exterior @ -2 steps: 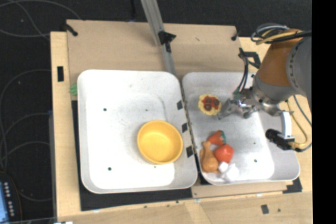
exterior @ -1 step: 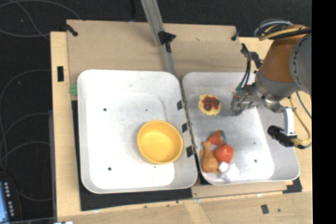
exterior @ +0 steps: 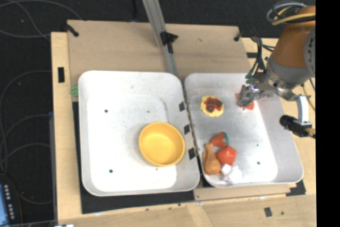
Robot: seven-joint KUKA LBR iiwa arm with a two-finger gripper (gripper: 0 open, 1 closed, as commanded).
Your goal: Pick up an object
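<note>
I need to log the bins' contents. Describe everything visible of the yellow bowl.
The yellow bowl is round and plain, looks like smooth plastic, and sits upright with its open mouth up and nothing inside. It rests on the floor of the left bin, in the lower right part, close to the wall shared with the right bin. Nothing else touches it.

no legible text, labels or numbers

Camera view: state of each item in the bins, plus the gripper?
Yellow bowl: upright, in left bin, near its right wall.
Small pizza: flat, topping up, in right bin.
Toy food pile: heaped at right bin's front-left corner.
Small red object: under the gripper; grasp unclear.
</note>
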